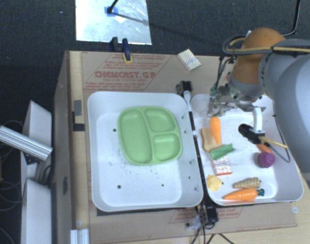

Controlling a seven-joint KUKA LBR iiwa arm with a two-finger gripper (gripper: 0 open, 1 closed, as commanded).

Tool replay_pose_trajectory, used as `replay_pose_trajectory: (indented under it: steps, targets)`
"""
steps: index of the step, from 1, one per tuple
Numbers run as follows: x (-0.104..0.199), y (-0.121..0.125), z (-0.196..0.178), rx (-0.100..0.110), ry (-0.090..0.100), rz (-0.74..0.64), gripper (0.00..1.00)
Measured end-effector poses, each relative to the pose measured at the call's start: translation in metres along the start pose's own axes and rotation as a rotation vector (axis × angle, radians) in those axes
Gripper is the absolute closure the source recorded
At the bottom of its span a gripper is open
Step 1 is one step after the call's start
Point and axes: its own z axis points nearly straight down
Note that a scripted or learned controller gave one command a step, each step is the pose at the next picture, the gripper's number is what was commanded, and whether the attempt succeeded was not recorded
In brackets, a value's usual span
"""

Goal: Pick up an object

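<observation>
Two shallow white bins sit side by side on a cardboard-lined bench over dark carpet, the left bin (106, 187) bearing a green divided plate (148, 135) and the right bin (292, 184) a scatter of toy food. The grey arm's gripper (227, 104) hangs over the far end of the right bin, just beyond the top of a toy carrot (215, 129). That carrot is the nearest candidate for the pick: it lies directly toward the camera from the gripper, its long axis running near-to-far along the bin, with a tan wedge-shaped piece (208, 139) touching its left side. Whether the gripper is spread or closed cannot be told from this angle, since the wrist hardware blurs together; nothing can be seen held. Farther along lie a green bean-like piece (222, 150), a purple piece (266, 159) and a second carrot (241, 194) at the near rim, well apart from the gripper.
</observation>
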Motion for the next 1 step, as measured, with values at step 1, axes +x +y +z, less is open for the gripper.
replay_pose_trajectory:
  steps: [1]
  targets:
    - [0.079,0.0006,-0.0902,0.0,0.002,0.002,1.0]
